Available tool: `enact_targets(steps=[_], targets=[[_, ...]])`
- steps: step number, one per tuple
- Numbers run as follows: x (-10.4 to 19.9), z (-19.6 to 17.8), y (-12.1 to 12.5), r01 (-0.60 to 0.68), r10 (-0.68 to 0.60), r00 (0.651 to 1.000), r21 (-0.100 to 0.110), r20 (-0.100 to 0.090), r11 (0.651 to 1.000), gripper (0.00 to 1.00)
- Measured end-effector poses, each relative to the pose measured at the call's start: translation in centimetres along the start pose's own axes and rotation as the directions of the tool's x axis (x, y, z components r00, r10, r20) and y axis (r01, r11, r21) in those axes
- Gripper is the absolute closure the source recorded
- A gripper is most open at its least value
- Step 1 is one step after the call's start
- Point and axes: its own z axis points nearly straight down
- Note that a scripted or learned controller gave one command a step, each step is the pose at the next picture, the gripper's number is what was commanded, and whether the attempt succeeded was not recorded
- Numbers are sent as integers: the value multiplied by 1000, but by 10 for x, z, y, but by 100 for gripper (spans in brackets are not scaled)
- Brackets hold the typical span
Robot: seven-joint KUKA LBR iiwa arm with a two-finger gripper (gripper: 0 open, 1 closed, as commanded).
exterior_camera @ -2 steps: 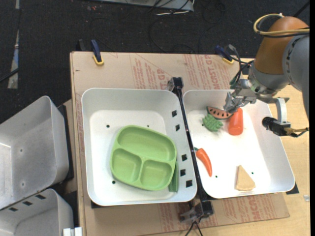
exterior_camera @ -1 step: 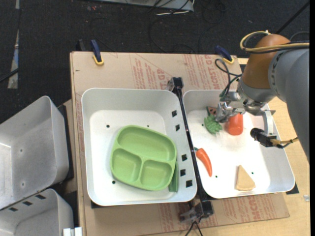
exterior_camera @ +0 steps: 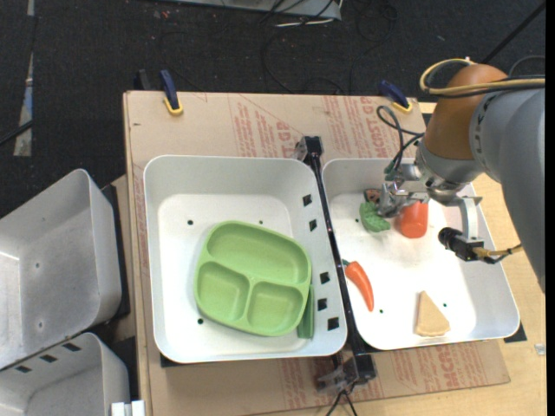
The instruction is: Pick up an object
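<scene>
Dark floor (exterior_camera: 78,50) (cables (exterior_camera: 286,50) strewn)

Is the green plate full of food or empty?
Empty. The green plate in the left bin shows bare green in all three compartments.

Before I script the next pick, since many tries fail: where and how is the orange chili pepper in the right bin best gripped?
Likely across the middle of the chili pepper, coming straight down. It lies flat and slim on the right bin floor, running diagonally, so close across its narrow width. Its green stem end sits near the divider wall, so stay off that end.
</scene>
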Motion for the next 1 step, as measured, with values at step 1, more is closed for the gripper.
enact_targets(steps=[1], targets=[[0, -11, 1, 0, 0, 1000, -3, 0, 1000, 100]])
